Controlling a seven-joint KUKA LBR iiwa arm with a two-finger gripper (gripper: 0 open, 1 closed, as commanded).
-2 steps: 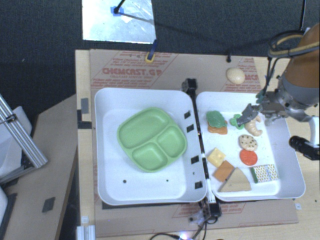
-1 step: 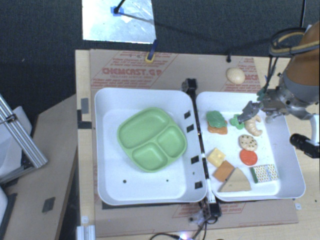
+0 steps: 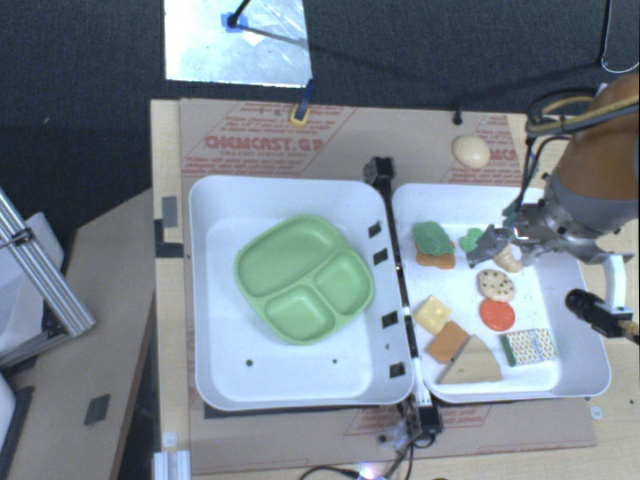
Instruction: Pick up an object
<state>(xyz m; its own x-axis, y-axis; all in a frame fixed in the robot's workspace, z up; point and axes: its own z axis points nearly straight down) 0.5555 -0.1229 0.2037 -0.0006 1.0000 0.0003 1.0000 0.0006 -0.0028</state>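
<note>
The right bin (image 3: 585, 368) holds several toy foods. A green broccoli piece on an orange base (image 3: 433, 243) sits at its upper left, with a small green piece (image 3: 470, 238) beside it. Below lie a speckled cookie (image 3: 496, 285), a red disc (image 3: 497, 315), a yellow cube (image 3: 433, 314), an orange block (image 3: 448, 342), a tan wedge (image 3: 470, 366) and a patterned square (image 3: 530, 346). My gripper (image 3: 495, 244) hangs low over the bin's upper middle, just right of the small green piece and next to a beige piece (image 3: 509, 259) that it partly hides.
The left bin (image 3: 215, 368) holds a green divided plate (image 3: 303, 278). A black divider (image 3: 392, 268) runs between the bins. A beige egg shape (image 3: 471, 150) lies on the bench behind the right bin. The arm (image 3: 600, 168) covers the right bin's upper right corner.
</note>
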